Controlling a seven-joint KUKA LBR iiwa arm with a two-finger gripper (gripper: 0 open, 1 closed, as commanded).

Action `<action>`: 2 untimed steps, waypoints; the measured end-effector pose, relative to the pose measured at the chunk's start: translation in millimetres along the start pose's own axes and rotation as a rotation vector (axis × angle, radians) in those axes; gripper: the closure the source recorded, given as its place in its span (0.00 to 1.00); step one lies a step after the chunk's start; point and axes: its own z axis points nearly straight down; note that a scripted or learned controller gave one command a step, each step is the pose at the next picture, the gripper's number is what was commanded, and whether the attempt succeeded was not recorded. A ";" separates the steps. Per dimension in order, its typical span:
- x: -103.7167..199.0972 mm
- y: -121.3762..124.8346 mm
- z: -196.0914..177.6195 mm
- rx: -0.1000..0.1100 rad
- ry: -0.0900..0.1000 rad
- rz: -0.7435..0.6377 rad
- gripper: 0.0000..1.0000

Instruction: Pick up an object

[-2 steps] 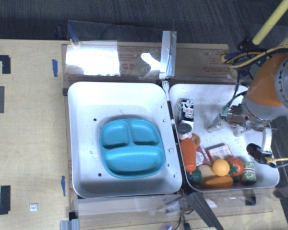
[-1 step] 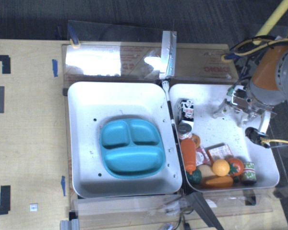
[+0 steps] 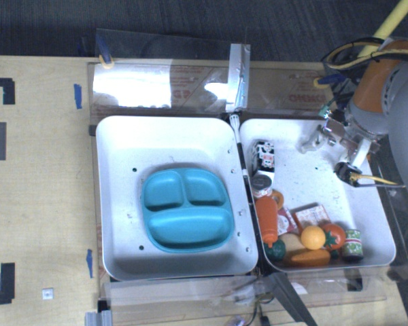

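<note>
I am reading the bench from its near edge outward. Nearest me, the clutter is crowding the near end of the right bin (image 3: 377, 216). A toy carrot (image 3: 306, 257) is lying along the near wall, with a toy orange (image 3: 313, 237) resting against it. A toy tomato (image 3: 335, 234) is touching the orange, and a small green-labelled can (image 3: 352, 243) is sitting just beside the tomato. A red-and-white packet (image 3: 311, 215) is lying flat just behind them. A long orange-red piece (image 3: 266, 219) is running along the wall shared with the left bin (image 3: 115, 182). I am judging this heap a poor target, since closing on one piece would likely be nudging its neighbours.

The left bin is holding a blue divided tray (image 3: 187, 208), which I am guessing is too broad and flat for a pinch.

Farther along the shared wall a small round tin (image 3: 260, 181) is standing. Beyond it a black-and-white carton (image 3: 263, 156) is standing upright, apart from the heap. I am favouring the carton. It has open floor on its right, but the wall is close on its left, so I would be lining the gripper's opening along the wall, not across it.

Farthest, the gripper (image 3: 319, 136) is hanging over the bare far end of the right bin, well apart from the carton, carrying nothing that I am seeing. I cannot tell whether it is spread or pressed together, so I would be commanding it open before descending.
</note>
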 end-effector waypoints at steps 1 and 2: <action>2.9 21.5 -57.7 -0.016 -0.012 0.407 0.00; -37.2 -29.0 -30.4 -0.037 0.022 0.592 0.00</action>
